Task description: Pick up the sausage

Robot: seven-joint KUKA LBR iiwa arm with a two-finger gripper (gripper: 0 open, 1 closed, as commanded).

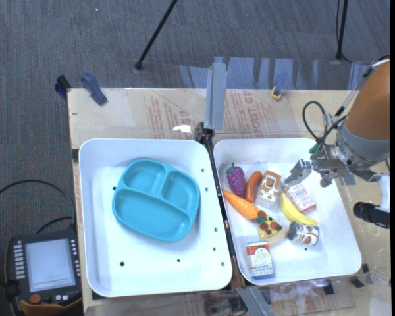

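Sausage (253,185) lies in the right bin (329,259), upright-slanted, just right of the purple grapes (236,180) and above the carrot (241,205). Right of it sit two small cartons (269,188), then the claw (300,172), low over them; whether it is wide or narrow cannot be told. Well left of the sausage, a blue divided plate (157,200) fills the left bin (95,242).

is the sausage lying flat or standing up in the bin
Lying flat. The sausage rests lengthwise on the floor of the right bin, between the grapes and a small carton.
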